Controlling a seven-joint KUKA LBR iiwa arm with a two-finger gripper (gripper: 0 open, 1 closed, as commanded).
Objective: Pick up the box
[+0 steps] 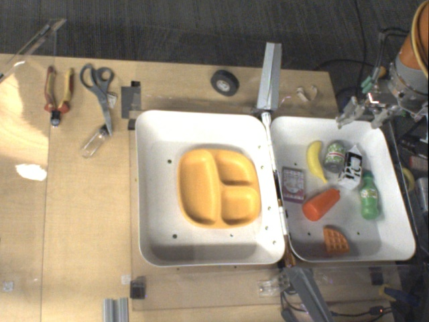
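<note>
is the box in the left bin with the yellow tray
No, the box lies in the right bin, near its left wall, while the yellow tray is in the left bin.

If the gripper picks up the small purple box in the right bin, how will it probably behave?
The purple box lies flat, so it probably will not roll. It looks thin, likely light and hard to get fingers under. A carrot sits nearby, so it may get nudged.

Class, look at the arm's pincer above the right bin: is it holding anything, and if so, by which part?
Nothing is held. The pincer hovers open over the right bin's far edge, with nothing between its fingers. The small box lies in that bin.
</note>
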